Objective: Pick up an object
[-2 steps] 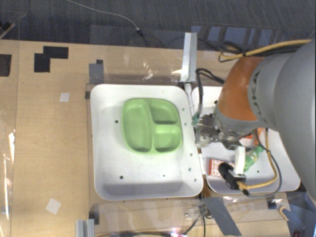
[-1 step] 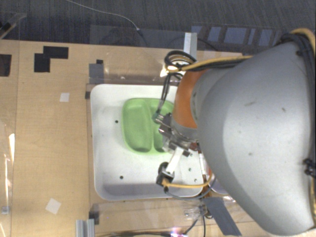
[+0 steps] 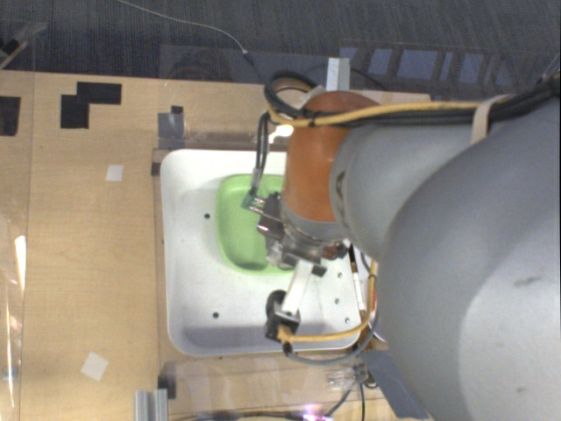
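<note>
lying in the upper middle of a shallow white bin [image 3: 188,261], a light green object [image 3: 235,222] with rounded corners is seen; its right part is covered by the arm's wrist, so its full outline cannot be made out. the pincer [image 3: 279,246] is placed over the green object's right edge, at or just above it, but whether contact is made cannot be told. the state of the pincer cannot be told either, since it is looked at from above and is hidden under the metal wrist parts and the orange band [image 3: 314,169]. nothing is seen to be held.

a pale bracket with a dark fitting [image 3: 282,310] is seen hanging below the wrist over the lower part of the bin, and black and yellow cables [image 3: 324,336] are looped round it. more black cable is coiled above the orange band near the bin's upper rim.

the right half of the bin is covered by the grey arm [image 3: 456,261], which is cut off by the frame's right and lower edges. the second bin cannot be made out behind it. the bin is set on a light wooden desk [image 3: 79,261], on which black square marks [image 3: 88,102] and small pale patches are seen at the left. dark carpet [image 3: 175,7] is seen beyond the desk's far edge, crossed by a thin pale wire.
</note>
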`<state>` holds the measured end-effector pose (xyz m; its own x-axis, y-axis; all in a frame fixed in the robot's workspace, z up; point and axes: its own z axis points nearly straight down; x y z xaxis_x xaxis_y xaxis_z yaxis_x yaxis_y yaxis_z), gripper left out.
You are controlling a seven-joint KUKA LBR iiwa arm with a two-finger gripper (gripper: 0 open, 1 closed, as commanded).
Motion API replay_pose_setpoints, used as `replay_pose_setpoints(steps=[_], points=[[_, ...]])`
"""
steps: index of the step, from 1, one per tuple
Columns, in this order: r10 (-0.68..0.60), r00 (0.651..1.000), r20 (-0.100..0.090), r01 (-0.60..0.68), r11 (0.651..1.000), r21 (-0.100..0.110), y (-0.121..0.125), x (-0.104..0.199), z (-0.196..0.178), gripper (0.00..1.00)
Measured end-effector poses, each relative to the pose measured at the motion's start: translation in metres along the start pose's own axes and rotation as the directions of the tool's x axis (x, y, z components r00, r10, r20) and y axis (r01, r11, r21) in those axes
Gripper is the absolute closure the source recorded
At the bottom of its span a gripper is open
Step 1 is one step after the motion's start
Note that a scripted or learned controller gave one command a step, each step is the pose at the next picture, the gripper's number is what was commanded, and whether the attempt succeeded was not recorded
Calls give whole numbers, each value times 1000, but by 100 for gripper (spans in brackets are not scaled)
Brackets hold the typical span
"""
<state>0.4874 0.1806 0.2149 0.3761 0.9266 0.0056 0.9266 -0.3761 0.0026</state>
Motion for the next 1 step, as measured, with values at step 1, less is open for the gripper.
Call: replay_pose_setpoints(steps=[1], points=[[-552,834,3,552,834,4,-4,6,116,100]])
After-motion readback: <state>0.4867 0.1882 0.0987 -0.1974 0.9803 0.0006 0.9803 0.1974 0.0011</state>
